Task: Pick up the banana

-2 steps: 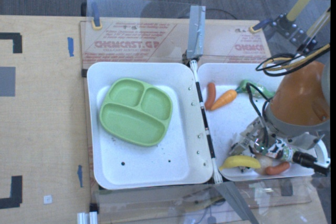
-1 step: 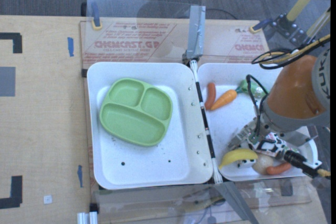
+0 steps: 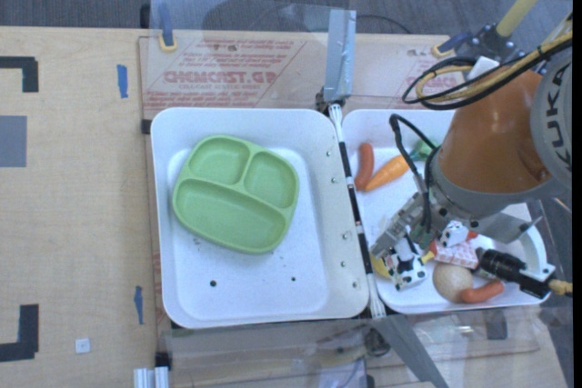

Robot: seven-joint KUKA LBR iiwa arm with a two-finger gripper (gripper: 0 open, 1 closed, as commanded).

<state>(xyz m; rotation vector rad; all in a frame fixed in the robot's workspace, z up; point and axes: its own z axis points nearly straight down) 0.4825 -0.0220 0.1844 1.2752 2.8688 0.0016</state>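
- Banana: I cannot place it with certainty. The only yellow among the objects is a small yellow sliver (image 3: pixel 382 266) at the left edge of the right bin (image 3: pixel 536 309), just beside a cow-patterned toy (image 3: pixel 411 273). It may be one end of the fruit, with the rest hidden under the arm.
- The gripper (image 3: pixel 405 241) hangs low over the clutter in the right bin, close above the cow-patterned toy and the sliver. The orange band (image 3: pixel 486 150) and the wrist cover much of that bin.
- How wide the gripper stands cannot be told from this slant, and nothing can be made out in its hold.
- Step in hand, as I judge it: the reach down into the pile, with the grasp not yet made.
- Long axis and heading of the fruit cannot be read, since too little of it shows.
- The next move calls for closing on the yellow piece alone. The toy touches it or nearly so, and a beige potato-like lump (image 3: pixel 449 280) and a red sausage (image 3: pixel 482 292) lie near, so a wrong catch is a real risk.
- Farther up the same bin lie a carrot (image 3: pixel 391 170) and a second sausage (image 3: pixel 366 163), clear of the gripper.
- The left bin (image 3: pixel 245 309) bears a green divided plate (image 3: pixel 238 194), well apart from the work.
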